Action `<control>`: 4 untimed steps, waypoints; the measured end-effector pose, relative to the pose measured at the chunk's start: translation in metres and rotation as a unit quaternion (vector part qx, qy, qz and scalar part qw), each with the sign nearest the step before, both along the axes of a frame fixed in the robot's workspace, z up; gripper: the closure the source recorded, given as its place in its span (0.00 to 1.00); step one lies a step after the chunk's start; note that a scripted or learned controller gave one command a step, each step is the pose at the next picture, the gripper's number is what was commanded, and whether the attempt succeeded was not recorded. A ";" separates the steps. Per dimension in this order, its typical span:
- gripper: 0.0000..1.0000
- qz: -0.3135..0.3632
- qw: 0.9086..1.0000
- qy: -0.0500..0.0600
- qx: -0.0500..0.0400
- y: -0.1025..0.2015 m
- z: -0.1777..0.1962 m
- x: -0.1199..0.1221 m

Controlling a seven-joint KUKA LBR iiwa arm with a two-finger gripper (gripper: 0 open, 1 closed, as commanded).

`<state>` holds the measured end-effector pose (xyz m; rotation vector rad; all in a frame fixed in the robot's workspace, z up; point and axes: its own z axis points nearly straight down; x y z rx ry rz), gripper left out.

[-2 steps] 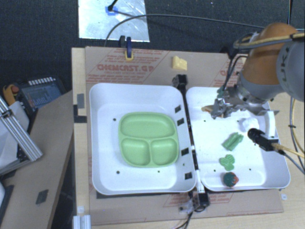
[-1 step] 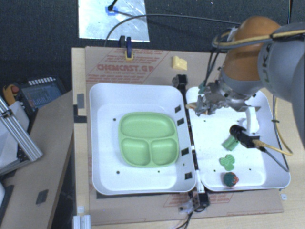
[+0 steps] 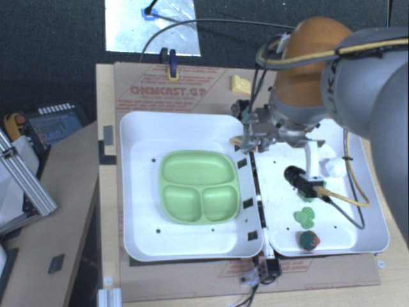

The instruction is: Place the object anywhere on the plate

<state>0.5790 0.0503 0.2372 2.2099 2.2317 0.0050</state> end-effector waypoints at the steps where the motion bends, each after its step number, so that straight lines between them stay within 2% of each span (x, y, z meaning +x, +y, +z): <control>1: 1.00 0.001 1.000 0.000 0.001 0.061 -0.001 0.004; 2: 1.00 -0.002 1.000 0.002 0.000 0.077 -0.012 -0.006; 3: 1.00 -0.004 1.000 0.001 -0.001 0.075 -0.022 0.002; 4: 0.00 -0.003 1.000 0.001 -0.001 0.075 -0.022 0.002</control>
